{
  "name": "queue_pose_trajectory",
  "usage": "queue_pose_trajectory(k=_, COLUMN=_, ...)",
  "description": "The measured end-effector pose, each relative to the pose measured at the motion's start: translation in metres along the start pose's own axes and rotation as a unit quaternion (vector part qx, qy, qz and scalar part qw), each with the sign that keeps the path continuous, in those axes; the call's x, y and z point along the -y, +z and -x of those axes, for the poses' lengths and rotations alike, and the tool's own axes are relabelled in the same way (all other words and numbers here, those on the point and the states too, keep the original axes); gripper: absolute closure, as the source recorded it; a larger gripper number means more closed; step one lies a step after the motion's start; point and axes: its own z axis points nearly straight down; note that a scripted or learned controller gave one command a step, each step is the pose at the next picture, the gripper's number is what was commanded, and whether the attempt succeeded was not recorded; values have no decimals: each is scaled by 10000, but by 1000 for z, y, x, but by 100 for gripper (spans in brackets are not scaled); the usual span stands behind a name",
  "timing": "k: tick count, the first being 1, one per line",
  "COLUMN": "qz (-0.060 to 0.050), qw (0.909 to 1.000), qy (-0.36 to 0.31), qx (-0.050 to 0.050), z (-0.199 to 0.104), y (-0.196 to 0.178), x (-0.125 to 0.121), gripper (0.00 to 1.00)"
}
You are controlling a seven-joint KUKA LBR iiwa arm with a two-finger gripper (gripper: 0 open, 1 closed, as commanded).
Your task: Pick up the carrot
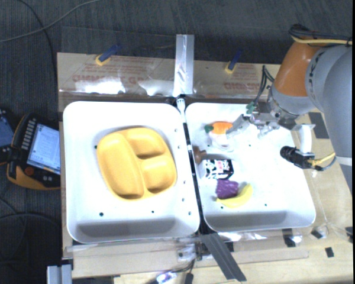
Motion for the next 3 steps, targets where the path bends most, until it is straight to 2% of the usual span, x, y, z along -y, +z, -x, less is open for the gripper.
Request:
queue_pose_trajectory(k=1, qz=3, qw=9991, qy=-414, qx=32, z=-15, y=15, x=-35, gripper=0)
queue_pose_trajectory(k=2, qz=49, qw=9940, qy=-1092, qx=21, z=6, y=42, x=-39, gripper=0)
queue_pose_trajectory(k=3, qz=39, qw=9938, qy=-1108, qx=48, z=6, y=33, x=-39, gripper=100)
